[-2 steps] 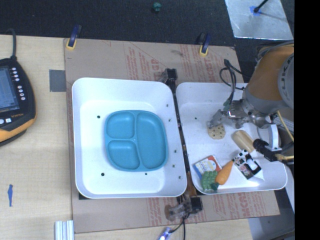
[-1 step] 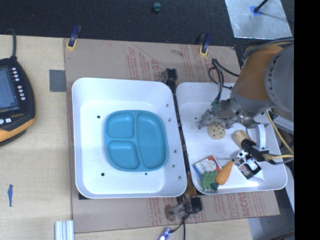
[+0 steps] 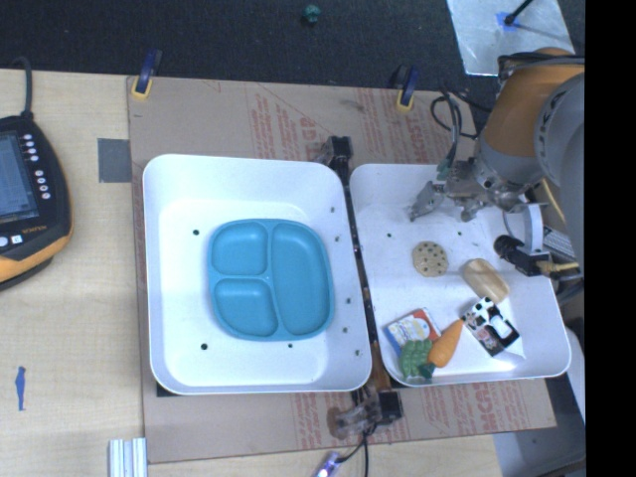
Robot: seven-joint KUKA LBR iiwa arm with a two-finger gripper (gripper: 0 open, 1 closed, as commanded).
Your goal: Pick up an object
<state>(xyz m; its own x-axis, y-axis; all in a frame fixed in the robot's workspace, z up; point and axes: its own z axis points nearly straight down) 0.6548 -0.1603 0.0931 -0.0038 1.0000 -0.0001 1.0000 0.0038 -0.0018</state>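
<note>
While no object yet sits between the jaws, task logged as not begun in effect: nothing lifted, all candidates lying in the right bin (image 3: 373, 266).

Candidates, right bin:
- Cookie (image 3: 429, 258), round, speckled, flat on bin floor, near middle; nearest item to the gripper, apart from the rest.
- Tan bread-like piece (image 3: 485, 278), just right of cookie, not touching it.
- Black-and-white item (image 3: 491, 327), below the tan piece, close beside it, near the front right corner.
- Carrot (image 3: 447, 344), orange, tilted, green end toward the front rim; touching or nearly touching the black-and-white item, cannot tell which.
- Small printed packet (image 3: 410, 327), left of carrot, overlapped by its green end.

Gripper (image 3: 444, 199): over the rear part of the right bin, above and behind the cookie, clear of every item. Jaws spread wide, holding nothing. Height above bin floor not readable from this slant.

Left bin (image 3: 159, 266): blue divided plate (image 3: 269, 277) at centre, three compartments, nothing on it.

Surroundings: table (image 3: 79, 366) with cardboard sheet under both bins; teach pendant (image 3: 25, 199) at left edge, well apart.

Remaining, by judgement: alignment over one item (cookie the likeliest, being isolated), descent, closure, lift. Clustered front items judged harder to take singly.
</note>
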